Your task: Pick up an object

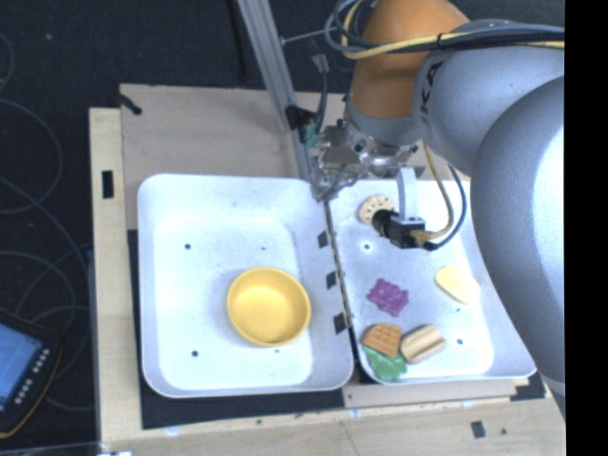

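The right bin (475, 350) holds a purple block (388, 295), a pale yellow wedge (457, 284), a waffle-like biscuit (382, 338), a tan bread roll (423, 342), a green piece (388, 368) under the biscuit, and a round beige ring-shaped item (374, 206) near the back. My gripper (331, 180) hangs over the rear of the divider between the bins, left of the ring-shaped item and well behind the other objects. I see nothing held in it.
A yellow bowl (268, 306) sits in the left bin (180, 226). A slanted metal rail (269, 60) rises behind the bins. The big grey arm (513, 150) overhangs the right bin's right side. A black cable connector (399, 228) dangles over the right bin.
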Motion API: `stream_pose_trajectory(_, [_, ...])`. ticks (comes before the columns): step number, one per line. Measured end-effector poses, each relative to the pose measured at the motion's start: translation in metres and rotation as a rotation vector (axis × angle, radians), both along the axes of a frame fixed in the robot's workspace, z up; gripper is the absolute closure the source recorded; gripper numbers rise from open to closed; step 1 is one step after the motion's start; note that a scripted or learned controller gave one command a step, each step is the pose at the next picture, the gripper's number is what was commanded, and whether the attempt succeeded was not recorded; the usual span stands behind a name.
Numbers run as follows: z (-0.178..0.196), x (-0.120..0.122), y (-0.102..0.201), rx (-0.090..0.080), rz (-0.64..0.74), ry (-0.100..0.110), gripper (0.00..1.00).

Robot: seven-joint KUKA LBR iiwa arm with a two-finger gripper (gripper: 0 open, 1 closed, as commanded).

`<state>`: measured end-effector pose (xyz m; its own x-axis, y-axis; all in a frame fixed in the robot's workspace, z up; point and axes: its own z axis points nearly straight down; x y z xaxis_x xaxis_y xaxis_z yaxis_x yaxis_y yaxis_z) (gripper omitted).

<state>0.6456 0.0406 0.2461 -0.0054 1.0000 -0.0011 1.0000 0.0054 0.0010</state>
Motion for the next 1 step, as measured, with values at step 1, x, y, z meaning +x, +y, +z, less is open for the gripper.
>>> stream_pose_trajectory(1, [-0.0133,0.0037,0.0483,0.0,0.0,0.0,1.0])
